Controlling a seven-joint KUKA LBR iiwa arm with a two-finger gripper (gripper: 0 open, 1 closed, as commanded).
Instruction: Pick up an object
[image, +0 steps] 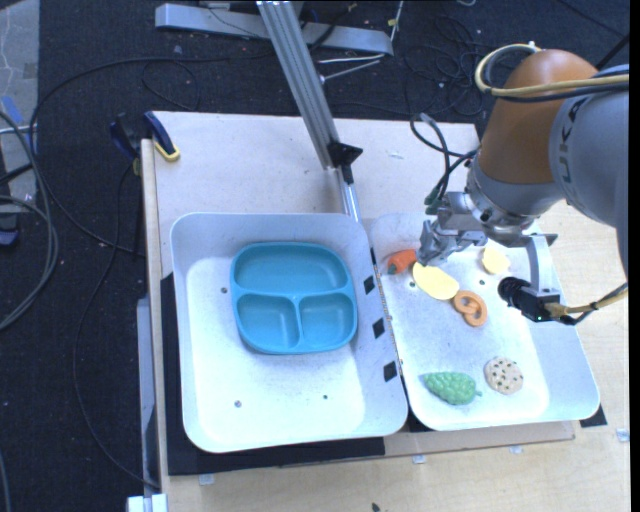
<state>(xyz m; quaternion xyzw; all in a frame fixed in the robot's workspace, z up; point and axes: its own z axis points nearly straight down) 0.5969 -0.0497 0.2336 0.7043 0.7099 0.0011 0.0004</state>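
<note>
My gripper (434, 250) hangs low over the back left part of the right bin (560, 350), pointing down. Its tip is just above a pale yellow oval piece (437, 284) and right of a small orange piece (400, 262). A brown pretzel (470, 307) lies to the right of the yellow piece. Another pale yellow piece (494, 262) sits behind it, partly under the wrist. Toward the front of the bin lie a chocolate-chip cookie (503, 376) and a green bunch of grapes (450, 387). I see nothing lifted off the bin floor.
The left bin (200, 400) holds a blue divided plate (295, 298). A slanted metal pole (310, 90) ends at the back edge between the bins. Black clips (383, 330) sit on the shared wall. Cables trail from the wrist on the right.
</note>
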